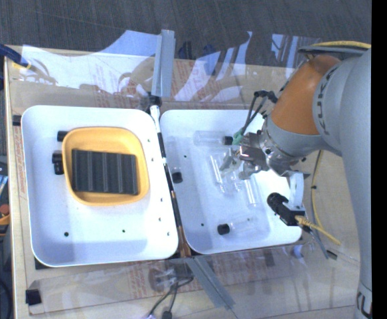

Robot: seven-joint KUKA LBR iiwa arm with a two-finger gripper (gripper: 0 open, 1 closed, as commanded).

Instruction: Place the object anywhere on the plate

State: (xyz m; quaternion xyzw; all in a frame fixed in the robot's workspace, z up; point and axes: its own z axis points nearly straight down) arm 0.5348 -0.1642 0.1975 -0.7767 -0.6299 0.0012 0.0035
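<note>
**Two bins, arm working over the right one**

Two white bins are sitting side by side on the surface [80, 281]. The left bin [40, 238] is carrying the yellow plate [107, 138], which has a dark ridged insert in its middle. The plate is lying well apart from everything in the right bin [200, 234].

The arm [312, 105] is reaching in from the right, and the end effector [243, 158] is hanging over the upper middle of the right bin. Whether it is open or closed cannot be told at this slant, as its tip is blending into the clutter beneath it.

The clear object [221, 171] is lying on the floor of the right bin, just beside the end effector on its lower left. It is transparent and hard to outline, so I cannot tell whether the two are touching. More clear pieces [253, 193] are lying close below the end effector.

A small black piece [223, 229] is resting near the front of the right bin, and another small dark piece [176, 176] is sitting by the wall between the bins.
</note>
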